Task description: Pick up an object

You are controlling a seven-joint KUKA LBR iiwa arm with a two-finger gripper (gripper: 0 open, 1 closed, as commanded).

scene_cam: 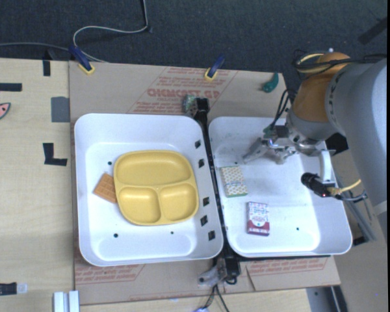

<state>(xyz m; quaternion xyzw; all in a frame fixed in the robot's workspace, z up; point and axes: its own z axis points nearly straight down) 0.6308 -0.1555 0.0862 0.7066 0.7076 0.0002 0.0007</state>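
Note:
In the right bin (325, 239) lie a small pale patterned packet (234, 181) near the left wall and a red and white box (258, 218) in front of it. My gripper (259, 150) hangs low over the back of this bin, up and to the right of the packet and apart from it. I see nothing held in it. The left bin (91, 239) holds a yellow divided plate (156, 186) with an orange-brown flat piece (104, 188) sticking out from under its left edge.
The grey arm with its orange band (318, 96) covers the right bin's back right corner. A black part with a cable (318, 184) hangs over the bin's right side. Clips and cables sit on the cardboard behind the bins.

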